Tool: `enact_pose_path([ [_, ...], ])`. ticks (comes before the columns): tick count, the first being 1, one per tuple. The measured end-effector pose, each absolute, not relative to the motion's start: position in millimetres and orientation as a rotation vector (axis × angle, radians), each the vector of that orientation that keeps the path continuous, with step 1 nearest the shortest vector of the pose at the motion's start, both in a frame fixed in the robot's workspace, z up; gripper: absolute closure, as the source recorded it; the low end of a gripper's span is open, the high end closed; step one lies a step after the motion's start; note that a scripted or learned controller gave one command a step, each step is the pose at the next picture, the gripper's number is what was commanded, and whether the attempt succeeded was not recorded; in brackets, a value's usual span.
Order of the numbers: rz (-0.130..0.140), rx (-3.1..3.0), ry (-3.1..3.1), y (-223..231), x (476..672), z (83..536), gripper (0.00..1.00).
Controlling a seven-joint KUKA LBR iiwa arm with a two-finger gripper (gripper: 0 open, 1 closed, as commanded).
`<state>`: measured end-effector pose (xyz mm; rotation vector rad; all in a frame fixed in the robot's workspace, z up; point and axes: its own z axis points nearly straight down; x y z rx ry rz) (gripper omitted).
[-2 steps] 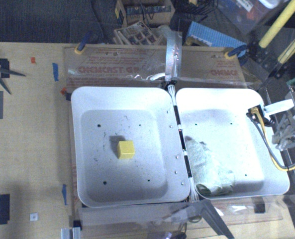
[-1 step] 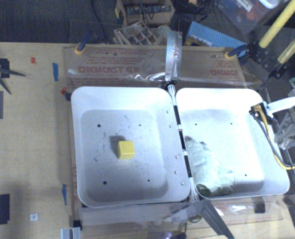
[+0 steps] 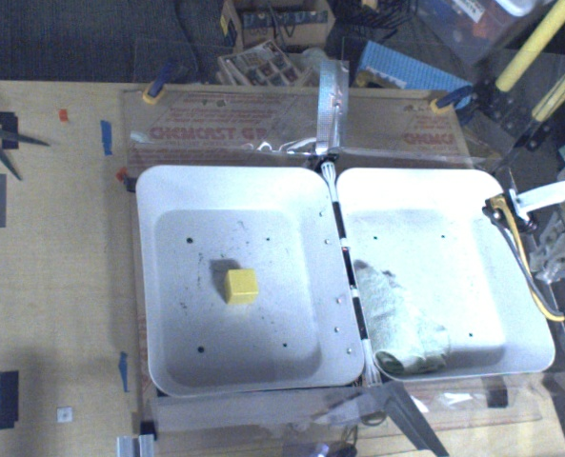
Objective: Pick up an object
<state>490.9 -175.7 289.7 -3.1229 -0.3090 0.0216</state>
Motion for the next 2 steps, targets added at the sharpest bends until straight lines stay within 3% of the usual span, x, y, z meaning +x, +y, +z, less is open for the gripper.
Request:
enact_pose_path([
  [2,0.025,-3.124,-0.302,-179.0,490.4,308.8,1.00],
])
